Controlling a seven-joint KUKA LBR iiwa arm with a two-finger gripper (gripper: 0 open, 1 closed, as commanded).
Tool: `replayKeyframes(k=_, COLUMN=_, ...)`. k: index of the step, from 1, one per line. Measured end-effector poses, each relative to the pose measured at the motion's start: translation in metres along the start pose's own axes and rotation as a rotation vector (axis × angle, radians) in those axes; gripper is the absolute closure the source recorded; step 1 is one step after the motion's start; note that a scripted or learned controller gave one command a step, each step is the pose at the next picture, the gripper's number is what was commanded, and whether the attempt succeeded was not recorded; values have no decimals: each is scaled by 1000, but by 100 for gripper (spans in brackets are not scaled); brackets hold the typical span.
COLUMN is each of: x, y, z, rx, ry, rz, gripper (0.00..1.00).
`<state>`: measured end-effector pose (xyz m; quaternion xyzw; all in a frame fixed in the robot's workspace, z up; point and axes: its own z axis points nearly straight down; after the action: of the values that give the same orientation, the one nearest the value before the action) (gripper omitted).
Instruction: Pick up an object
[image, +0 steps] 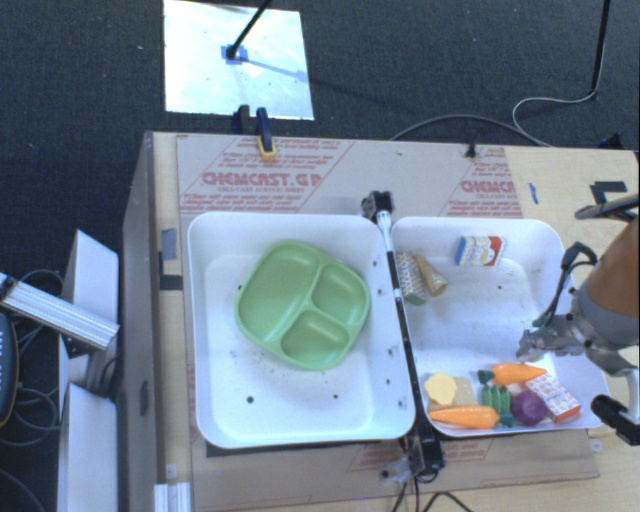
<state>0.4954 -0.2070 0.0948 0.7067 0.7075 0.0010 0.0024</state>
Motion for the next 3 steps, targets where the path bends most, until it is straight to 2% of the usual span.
replayKeyframes(k=1, x=0, y=0, z=0, rx=0, ry=0, rz=0, gripper=0)
replayKeyframes(k=2, x=69, y=58, z=11, rx=3, ry=3, rz=-3, gripper=0)
replayKeyframes(k=3, x=40, y=152, z=10, rx=1, ry=0, rz=-4, gripper=0)
